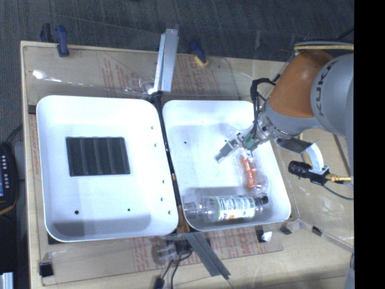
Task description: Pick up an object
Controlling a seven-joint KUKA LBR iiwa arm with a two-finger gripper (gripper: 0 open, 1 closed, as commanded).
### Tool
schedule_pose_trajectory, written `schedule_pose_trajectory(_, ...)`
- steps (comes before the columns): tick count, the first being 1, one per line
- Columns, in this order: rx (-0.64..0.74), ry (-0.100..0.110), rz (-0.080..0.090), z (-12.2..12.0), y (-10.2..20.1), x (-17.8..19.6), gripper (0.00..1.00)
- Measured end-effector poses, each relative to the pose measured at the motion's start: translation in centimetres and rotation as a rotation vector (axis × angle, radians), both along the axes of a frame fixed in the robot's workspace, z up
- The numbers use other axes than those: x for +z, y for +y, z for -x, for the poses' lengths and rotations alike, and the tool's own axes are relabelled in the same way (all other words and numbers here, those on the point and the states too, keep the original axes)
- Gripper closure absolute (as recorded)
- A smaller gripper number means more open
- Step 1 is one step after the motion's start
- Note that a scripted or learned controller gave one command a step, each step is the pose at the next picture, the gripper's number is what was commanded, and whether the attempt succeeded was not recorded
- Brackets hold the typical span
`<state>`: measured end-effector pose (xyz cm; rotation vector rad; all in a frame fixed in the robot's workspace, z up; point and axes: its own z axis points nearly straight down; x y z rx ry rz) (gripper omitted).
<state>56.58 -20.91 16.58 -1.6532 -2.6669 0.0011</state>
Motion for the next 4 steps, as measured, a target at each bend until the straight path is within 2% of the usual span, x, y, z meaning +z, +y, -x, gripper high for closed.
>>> schedule_pose_trajectory(1,-0.016,0.001,0.0,0.7,-0.1,0.4,0.0)
schedule_pose_trajectory(2,0.152,-0.001,0.0,1.1,3.6,-7.4,0.0)
schedule_pose_trajectory(3,0.182,-0.004,0.001,1.1,-0.1,-2.4,0.0)
schedule_pose_trajectory(4,0.185,-0.005,0.002,1.0,-0.1,-1.3,1.0)
